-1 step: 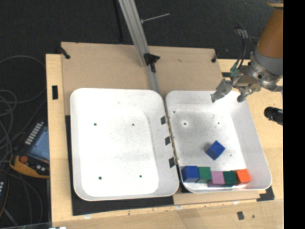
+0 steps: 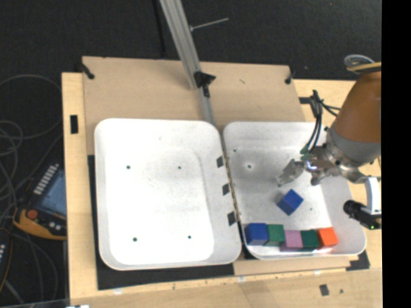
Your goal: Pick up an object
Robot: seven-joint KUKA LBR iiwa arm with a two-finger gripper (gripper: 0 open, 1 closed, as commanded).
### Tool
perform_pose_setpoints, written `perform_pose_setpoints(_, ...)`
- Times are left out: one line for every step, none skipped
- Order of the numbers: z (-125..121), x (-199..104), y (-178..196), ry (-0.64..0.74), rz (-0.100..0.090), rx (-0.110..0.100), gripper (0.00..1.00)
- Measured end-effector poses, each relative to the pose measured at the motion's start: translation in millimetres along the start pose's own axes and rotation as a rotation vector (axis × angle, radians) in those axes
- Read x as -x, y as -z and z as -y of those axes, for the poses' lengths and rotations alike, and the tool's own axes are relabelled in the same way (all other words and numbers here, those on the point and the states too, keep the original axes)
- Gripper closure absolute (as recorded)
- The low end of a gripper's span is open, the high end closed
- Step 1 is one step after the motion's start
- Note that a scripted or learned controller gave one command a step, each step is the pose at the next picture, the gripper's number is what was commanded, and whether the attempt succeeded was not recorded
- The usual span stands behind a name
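Gripper [image 2: 302, 174] hangs over the right bin [image 2: 257, 140], its fingers spread wide with nothing between them. Just below it lies a loose blue cube [image 2: 290, 201], tilted, apart from the fingers. Along the bin's near wall sits a row of blocks: blue [image 2: 256, 233], green [image 2: 275, 234], pink [image 2: 293, 239], dark green [image 2: 311, 239], orange [image 2: 328, 237]. The left bin [image 2: 160, 191] lies beside it.

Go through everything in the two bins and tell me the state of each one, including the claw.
claw: above the right bin, apart from the blocks
loose blue block: on the floor of the right bin, turned at an angle, ungrasped
blue block, green block, pink block, dark green block, orange block: lined up along the right bin's near wall
left bin: lying flat beside the right bin
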State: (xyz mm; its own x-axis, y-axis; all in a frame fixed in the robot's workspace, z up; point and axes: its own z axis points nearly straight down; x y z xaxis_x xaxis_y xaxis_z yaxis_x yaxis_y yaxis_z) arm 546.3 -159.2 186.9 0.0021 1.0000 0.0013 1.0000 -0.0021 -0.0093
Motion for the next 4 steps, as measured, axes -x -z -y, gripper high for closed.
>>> perform_pose_setpoints(21,1,-90,0.0,0.005,0.015,0.0)
perform_pose_setpoints(20,2,-78,-0.004,0.005,0.019,1.0)
perform_pose_setpoints(-6,-108,13,0.013,-0.001,0.018,1.0)
perform_pose_setpoints(-2,-163,9,0.01,-0.001,0.009,1.0)
